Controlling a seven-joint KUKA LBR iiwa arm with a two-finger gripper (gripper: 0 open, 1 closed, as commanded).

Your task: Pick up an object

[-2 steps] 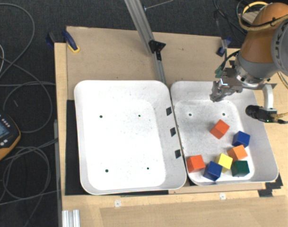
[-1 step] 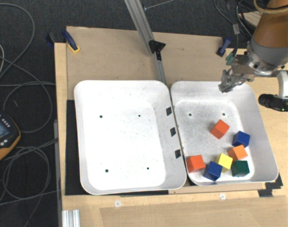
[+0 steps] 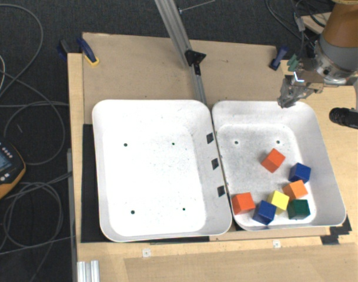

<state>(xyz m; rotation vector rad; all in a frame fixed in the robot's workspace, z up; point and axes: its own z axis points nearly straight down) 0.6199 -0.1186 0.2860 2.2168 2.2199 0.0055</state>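
blocks are the things to pick, and all of them lie untouched in the right bin [image 3: 320, 135]: an orange block [image 3: 273, 160] alone near the middle, then a cluster toward the near corner with a blue block [image 3: 300, 173], a second orange block [image 3: 295, 189], a yellow block [image 3: 279, 200], a green block [image 3: 298, 208], another blue block [image 3: 264, 211] and a red-orange block [image 3: 244, 202]. the gripper [image 3: 290, 98] hangs over the far rim of this bin, well apart from every block. nothing is between its tips. whether they are spread or closed i cannot tell; they look small and blurred. so the task is only at its beginning: the approach, the descent and the grasp are all left.
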